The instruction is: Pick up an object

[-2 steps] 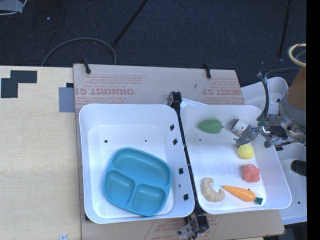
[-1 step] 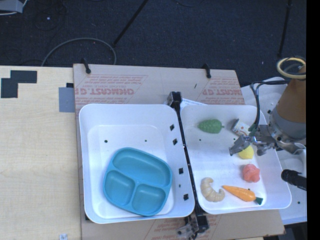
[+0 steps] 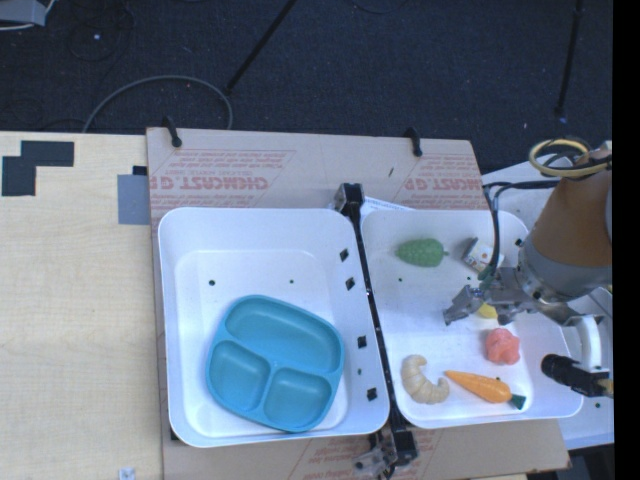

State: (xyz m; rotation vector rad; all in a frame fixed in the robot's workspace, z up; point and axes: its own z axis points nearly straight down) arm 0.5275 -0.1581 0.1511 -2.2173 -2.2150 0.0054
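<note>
In right bin (image 3: 450, 413) centre: gripper (image 3: 478, 306) state unclear, bare floor leftward.

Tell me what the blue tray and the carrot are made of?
The blue tray looks like smooth hard plastic: one even colour, moulded compartments, soft sheen. The carrot is probably a plastic or rubber toy, too evenly orange and tidy for a real one.

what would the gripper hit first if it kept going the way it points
It points toward the view's left, so probably bare floor of the right bin, then the divider. The gripper has uncertain height.
</note>
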